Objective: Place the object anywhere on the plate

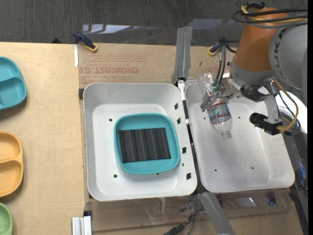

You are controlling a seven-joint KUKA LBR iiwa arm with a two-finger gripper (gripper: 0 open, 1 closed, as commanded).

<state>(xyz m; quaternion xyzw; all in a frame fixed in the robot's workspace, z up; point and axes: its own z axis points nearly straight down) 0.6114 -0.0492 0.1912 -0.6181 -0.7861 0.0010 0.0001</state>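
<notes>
You see the gripper [213, 98] over the right bin [254, 173], its fingers pinched around a clear plastic bottle [218, 114] hanging cap-down, well apart from the teal plate [146, 168] in the left bin [98, 146].

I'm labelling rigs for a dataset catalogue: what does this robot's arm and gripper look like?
The arm is glossy grey with a broad orange band above the wrist and dark lettering on its grey shell. Black cables loop over the top. A black fitting juts from the wrist. The gripper is dark metal.

Clear crinkled plastic bottle [218, 115]; smooth matt teal plastic plate [146, 143]; glossy white bins [244, 165].
</notes>
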